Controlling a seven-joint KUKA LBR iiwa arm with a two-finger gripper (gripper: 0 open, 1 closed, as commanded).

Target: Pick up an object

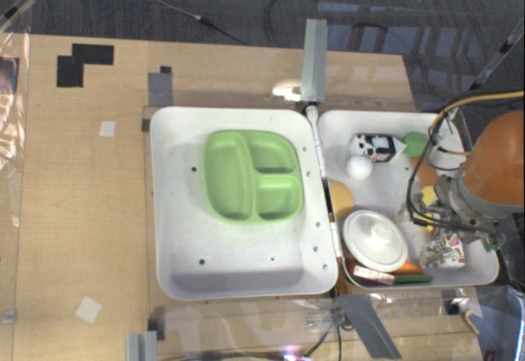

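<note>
I am reaching in over the right bin [394,117] from its right side, my gripper [447,238] hanging low near the bin's front right corner — just above a small patterned packet [445,253]. I cannot tell whether it is released or clenched — nothing is visibly sitting in my grasp. A white bowl [376,238] is lying just left of me, and a green divided plate [251,175] is resting in the left bin [176,212].

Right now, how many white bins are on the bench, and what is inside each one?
2. The left bin holds a green divided plate. The right bin holds a white bowl, a white ball and other small items; the arm may hide some of them.
</note>
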